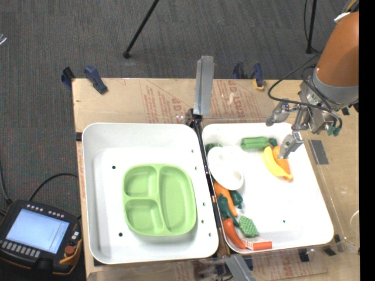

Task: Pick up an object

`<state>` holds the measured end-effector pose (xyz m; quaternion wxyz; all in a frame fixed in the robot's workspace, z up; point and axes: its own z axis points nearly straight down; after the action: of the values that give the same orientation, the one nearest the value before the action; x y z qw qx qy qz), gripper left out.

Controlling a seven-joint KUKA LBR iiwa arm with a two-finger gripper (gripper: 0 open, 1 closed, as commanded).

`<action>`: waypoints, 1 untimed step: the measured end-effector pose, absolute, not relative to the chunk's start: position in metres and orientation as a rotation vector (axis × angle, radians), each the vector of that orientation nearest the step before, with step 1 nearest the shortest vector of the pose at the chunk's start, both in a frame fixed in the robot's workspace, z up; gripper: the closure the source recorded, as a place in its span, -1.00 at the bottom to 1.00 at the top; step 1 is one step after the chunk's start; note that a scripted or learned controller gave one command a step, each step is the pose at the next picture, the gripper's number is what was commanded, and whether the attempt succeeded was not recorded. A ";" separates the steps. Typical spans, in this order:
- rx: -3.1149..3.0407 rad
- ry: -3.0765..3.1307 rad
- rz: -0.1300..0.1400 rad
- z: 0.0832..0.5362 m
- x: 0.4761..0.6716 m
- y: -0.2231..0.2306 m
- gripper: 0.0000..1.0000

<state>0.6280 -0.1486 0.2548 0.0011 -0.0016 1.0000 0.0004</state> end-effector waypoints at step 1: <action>0.035 3.145 0.003 0.085 0.598 -0.134 -1.00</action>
<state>0.5985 -0.1336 0.0851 -0.0016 0.0110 0.9999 0.0010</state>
